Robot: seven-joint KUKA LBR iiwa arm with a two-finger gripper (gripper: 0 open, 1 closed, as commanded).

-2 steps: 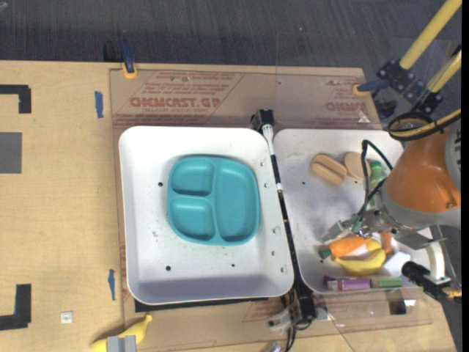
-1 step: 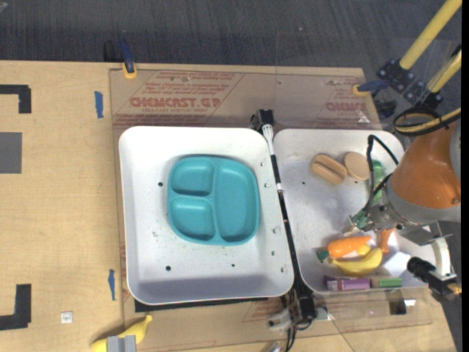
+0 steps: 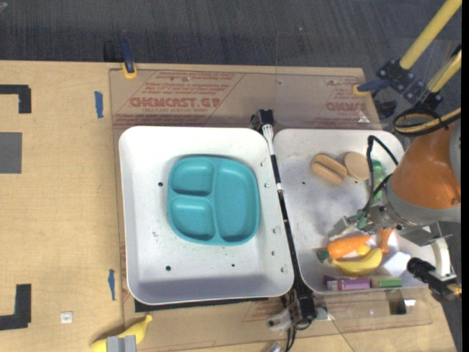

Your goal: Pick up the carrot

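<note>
The carrot [image 3: 346, 248], orange with a small green end at its left, lies in the front part of the right bin [image 3: 308, 196]. It rests against a yellow banana [image 3: 360, 264] just in front of it. My gripper [image 3: 372, 224] hangs low over the carrot's right end, at the end of the grey arm with the orange band [image 3: 429, 174]. Whether it touches the carrot is unclear, since the wrist hides part of it.
A hot dog bun [image 3: 329, 169] and a tan round piece [image 3: 357, 165] lie at the back of the right bin. A purple item [image 3: 352, 284] lies along its front wall. The left bin [image 3: 139, 196] holds a teal divided plate [image 3: 214, 199].
</note>
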